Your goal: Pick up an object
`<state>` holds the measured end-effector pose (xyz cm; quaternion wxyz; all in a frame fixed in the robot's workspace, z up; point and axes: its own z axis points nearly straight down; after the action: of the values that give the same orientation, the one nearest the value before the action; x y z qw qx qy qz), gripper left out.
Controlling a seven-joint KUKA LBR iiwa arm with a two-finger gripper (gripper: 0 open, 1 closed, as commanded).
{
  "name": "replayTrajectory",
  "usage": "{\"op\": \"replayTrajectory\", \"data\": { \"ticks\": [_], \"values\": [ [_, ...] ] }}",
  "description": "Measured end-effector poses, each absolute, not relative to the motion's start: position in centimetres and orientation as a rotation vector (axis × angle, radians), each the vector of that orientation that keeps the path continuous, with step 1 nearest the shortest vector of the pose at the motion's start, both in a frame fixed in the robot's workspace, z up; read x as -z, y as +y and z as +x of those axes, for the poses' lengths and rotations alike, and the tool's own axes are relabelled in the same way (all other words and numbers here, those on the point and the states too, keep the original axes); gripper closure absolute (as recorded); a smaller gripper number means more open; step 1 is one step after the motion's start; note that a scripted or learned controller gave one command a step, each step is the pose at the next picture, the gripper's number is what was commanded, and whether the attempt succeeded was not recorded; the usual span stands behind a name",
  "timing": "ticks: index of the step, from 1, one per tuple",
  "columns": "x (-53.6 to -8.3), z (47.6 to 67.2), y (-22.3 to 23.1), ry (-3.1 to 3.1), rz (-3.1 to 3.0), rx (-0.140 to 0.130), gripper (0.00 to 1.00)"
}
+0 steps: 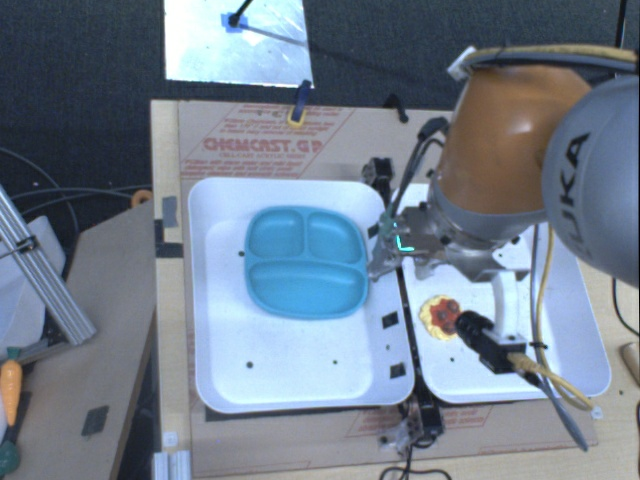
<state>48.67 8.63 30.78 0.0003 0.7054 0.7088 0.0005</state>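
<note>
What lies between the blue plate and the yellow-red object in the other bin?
In the camera view, the gripper and the bins' adjoining rims lie between the blue plate and the yellow-red object.

This is a robotics lab or test cell, not a home or a shop. A grey industrial arm [560, 138] with an orange band reaches over a counter [165, 138] topped with printed cardboard [265, 140], on which two shallow white bins [215, 368] sit side by side. Loose cables [60, 203] trail across dark carpet (the flat, hard-wearing kind), an extruded aluminium rail [40, 278] leans at the left, and a shiny metal sheet [240, 28] lies on the floor beyond. Black tape tabs and bundled wiring [540, 368] on the arm add to the experimental look.
</note>
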Motion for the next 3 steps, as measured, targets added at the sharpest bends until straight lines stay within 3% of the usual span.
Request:
{"op": "replayTrajectory", "data": {
  "ticks": [1, 2, 3],
  "values": [
    [-31.9, 48.8, 8.6, 2.231, 2.208, -0.006, 1.0],
    [-31.8, 48.7, 8.7, 2.232, 2.209, -0.004, 0.0],
    [-41.1, 52.7, 13.1, 2.225, 2.207, -0.02, 0.0]
  ]
}}
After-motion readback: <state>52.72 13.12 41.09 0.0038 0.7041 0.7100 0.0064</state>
